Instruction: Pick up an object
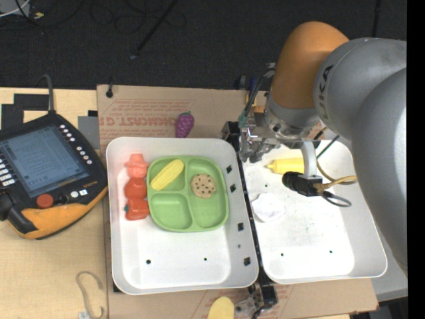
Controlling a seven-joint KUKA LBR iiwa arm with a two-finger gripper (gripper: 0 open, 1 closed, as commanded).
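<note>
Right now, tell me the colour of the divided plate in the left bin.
Green, seen in the camera view: divided plate.

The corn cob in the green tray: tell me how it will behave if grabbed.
The corn cob looks rounded and long, so it may roll. It lies slanted in a compartment of the green tray, whose rim should stop it. Its glossy surface may slip.

Arm [358,92]: grey, orange band above wrist, entering from the right, bent steeply downward. Gripper [255,145]: pointed down, low.
</note>
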